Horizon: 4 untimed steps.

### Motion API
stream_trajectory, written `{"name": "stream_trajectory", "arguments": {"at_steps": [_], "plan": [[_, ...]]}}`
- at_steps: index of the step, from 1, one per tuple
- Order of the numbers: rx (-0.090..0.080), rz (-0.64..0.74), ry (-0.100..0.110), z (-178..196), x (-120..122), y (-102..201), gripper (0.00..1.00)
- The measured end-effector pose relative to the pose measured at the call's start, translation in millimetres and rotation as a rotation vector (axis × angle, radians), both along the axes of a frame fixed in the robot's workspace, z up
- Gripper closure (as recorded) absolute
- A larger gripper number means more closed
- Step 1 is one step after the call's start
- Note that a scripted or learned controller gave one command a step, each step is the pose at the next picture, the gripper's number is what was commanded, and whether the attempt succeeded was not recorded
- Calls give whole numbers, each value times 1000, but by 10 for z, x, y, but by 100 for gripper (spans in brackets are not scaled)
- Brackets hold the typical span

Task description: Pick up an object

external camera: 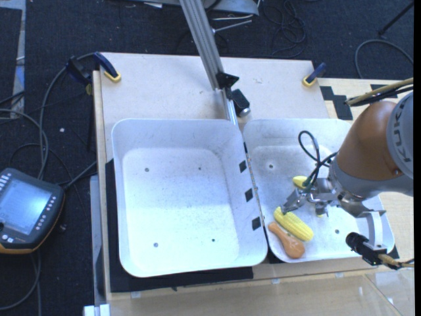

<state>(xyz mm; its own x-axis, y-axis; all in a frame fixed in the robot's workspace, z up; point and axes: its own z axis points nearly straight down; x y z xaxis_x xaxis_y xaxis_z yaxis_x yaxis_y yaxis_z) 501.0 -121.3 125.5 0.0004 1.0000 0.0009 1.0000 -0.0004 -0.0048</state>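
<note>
Camera view, corn cob (294, 224) just below fingers (294, 201), right bin (266, 151).

The only readable lettering is part of the maker's name, the dark letters "KU", on the arm's grey casing (402, 137) at the right edge. Nothing else can be read.

Left bin (131, 176) floor lies open; corn (294, 224) and orange piece (288, 241) crowd the right bin's (276, 151) front.
</note>
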Motion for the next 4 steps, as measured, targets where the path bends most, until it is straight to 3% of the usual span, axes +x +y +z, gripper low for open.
{"name": "stream_trajectory", "arguments": {"at_steps": [1,2,4], "plan": [[-2,1,-18,-248,43,2,0],[-3,1,-15,-169,30,-4,100],[-2,1,-10,1041,-38,41,100]]}}
